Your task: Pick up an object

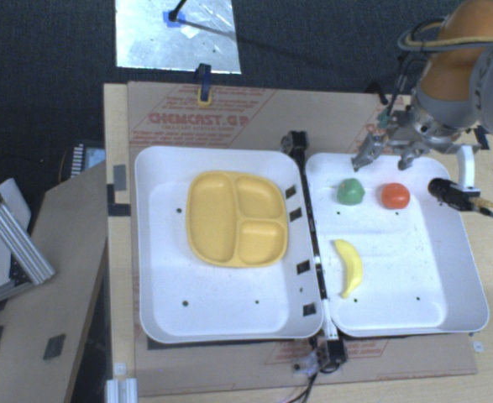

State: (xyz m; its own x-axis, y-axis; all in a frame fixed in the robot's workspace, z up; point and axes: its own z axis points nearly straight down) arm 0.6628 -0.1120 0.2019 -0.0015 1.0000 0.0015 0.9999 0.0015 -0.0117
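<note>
In the right bin (448,267) lie a small green round object (351,191), a red-orange round object (395,196) and a yellow banana (348,266). My gripper (387,157) hangs over the bin's far edge, just behind and between the green and red objects. Its two fingers are spread apart and nothing sits between them. The green object is a little to the near left of the left fingertip, the red one just in front of the right fingertip.
The left bin (162,267) holds a yellow divided plate (234,217). A black divider with clips (306,225) runs between the bins. The grey and orange arm (473,49) fills the upper right. A shiny sheet (177,22) lies beyond the bench.
</note>
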